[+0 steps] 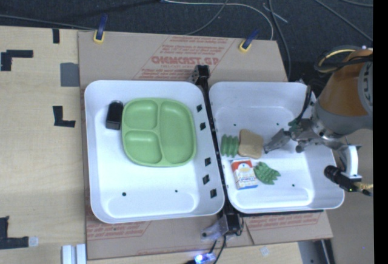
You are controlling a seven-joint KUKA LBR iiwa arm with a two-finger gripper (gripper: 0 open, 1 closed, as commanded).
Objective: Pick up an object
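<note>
Gripper (274, 142) hovers with fingers spread, nothing between them, tan block (250, 143) just at its nine o'clock in the right bin (267, 96) — best to centre over it, then close

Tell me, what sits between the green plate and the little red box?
In the camera view, the black divider where the two bins meet lies between the plate and the box; bare white bin floor fills the rest.

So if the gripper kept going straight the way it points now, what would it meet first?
Probably the tan sponge-like block in the right bin: the gripper points left at it, close by. Its height above the block is unclear from this view.
</note>
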